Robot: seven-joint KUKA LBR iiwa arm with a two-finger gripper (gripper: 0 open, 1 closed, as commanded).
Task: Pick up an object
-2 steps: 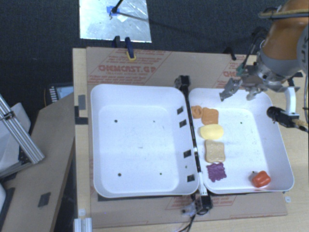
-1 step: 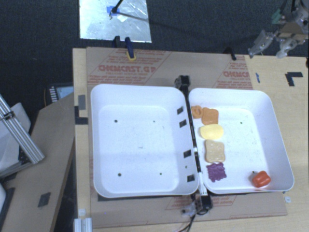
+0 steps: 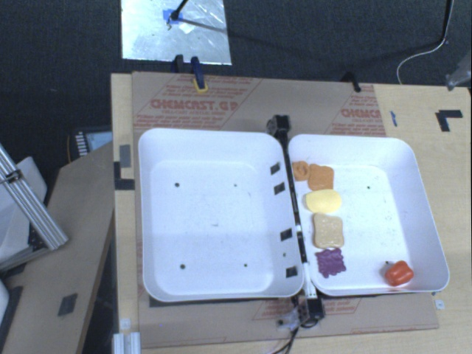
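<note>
Several small objects lie in the right bin. Along its left wall run an orange piece, an orange-brown square, a yellow oval, a beige slab and a purple bunch. A red-orange rounded object sits near the bin's front right corner.
The left bin stands beside the right one, joined along a black clipped divider. Both rest on a cardboard sheet on the wooden bench. A shiny metal plate lies behind. An aluminium frame stands at the far left.
</note>
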